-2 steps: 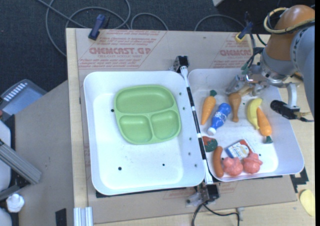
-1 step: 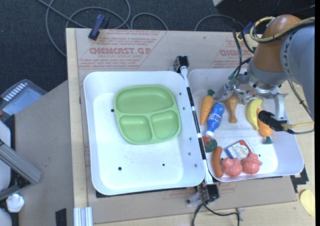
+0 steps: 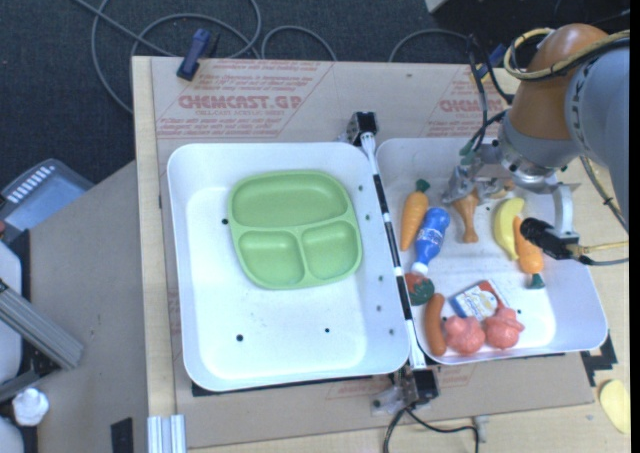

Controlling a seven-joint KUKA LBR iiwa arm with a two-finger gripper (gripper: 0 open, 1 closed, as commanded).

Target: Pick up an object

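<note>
The claw [image 3: 470, 186] sits low in the right bin [image 3: 585, 291], near its upper middle, right over a tan toy drumstick [image 3: 466, 219] whose upper end lies under the metal fingers; whether they are apart, together, or clamped on it, I cannot tell. Just left of the drumstick lies a blue bottle [image 3: 431, 231] with a white cap, tilted, and left of that an orange carrot [image 3: 412, 216] with a green tip, close to the divider between the bins. To the right of the drumstick is a yellow banana [image 3: 506, 224], with a second orange carrot [image 3: 528, 249] beside it. Nearer the front of the bin lie a small white-and-red packet [image 3: 474, 300], pink toy pieces [image 3: 483, 333], a sausage-like orange piece [image 3: 433, 323] and a small red-and-green item [image 3: 419, 289]. The left bin [image 3: 200, 341] holds a green divided plate [image 3: 296, 227]. Both bins rest on the desk [image 3: 150, 241], and the grey arm [image 3: 590, 91] reaches in from the right.
</note>
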